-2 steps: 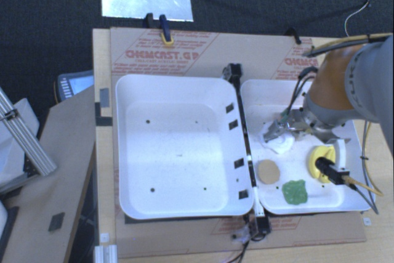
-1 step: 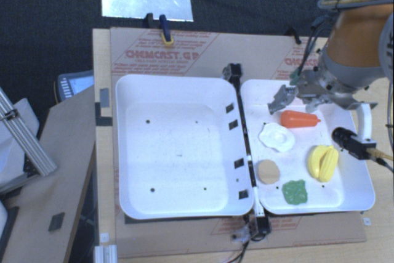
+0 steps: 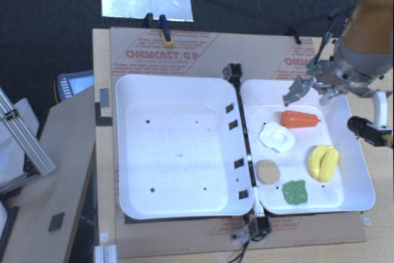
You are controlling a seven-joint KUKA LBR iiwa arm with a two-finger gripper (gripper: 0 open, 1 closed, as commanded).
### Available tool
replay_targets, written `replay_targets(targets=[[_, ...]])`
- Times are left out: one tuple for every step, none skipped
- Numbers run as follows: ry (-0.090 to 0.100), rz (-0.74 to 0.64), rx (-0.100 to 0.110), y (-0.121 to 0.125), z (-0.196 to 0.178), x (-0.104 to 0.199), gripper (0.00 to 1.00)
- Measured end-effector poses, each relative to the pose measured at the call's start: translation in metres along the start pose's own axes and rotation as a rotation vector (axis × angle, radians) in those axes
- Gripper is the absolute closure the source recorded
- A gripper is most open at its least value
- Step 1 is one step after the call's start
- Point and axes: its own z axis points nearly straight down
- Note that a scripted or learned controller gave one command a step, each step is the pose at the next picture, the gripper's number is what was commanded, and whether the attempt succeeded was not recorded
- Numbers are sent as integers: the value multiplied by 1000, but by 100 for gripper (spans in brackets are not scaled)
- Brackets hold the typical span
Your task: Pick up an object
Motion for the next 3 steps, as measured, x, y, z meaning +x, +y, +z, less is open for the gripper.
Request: replay_targets(targets=[[-1, -6, -17, -6, -177, 0, 0], [4, -15, -10, 46, -255, 87, 0], [1, -11, -2, 44, -261, 81, 100]])
